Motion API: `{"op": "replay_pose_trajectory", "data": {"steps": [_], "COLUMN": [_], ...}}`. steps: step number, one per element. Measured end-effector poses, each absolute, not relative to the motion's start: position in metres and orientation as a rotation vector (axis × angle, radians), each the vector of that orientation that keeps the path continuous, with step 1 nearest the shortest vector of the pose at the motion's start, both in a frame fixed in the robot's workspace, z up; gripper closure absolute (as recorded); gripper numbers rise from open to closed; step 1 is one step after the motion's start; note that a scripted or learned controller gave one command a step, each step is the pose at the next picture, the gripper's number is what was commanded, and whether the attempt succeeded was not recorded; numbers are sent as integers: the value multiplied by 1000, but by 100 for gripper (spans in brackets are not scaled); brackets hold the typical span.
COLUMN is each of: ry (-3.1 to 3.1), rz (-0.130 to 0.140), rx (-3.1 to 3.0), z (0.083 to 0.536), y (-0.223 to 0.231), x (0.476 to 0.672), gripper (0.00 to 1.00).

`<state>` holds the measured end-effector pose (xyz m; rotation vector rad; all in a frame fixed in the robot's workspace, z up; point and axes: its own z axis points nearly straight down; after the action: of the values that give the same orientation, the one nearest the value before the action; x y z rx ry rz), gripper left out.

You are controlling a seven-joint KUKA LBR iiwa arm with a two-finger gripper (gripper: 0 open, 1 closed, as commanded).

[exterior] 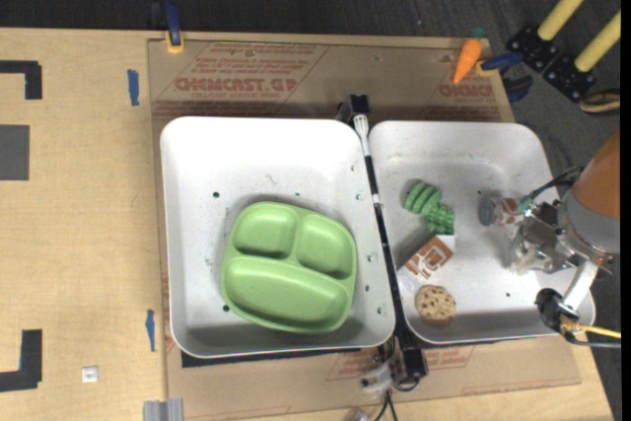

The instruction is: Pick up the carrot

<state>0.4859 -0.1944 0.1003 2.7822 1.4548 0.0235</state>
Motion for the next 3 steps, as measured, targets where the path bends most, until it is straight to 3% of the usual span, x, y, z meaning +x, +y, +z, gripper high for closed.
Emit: {"op": "replay_pose_trajectory", "data": {"steps": [1,2,3], "ry": [1454,655,989], "rz": [23,-2,5], "rx": [2783,3073,2986], "z": [100,92,89], "y": [-194,-173,-187], "x": [486,479,480], "gripper": [0,0,0]}}
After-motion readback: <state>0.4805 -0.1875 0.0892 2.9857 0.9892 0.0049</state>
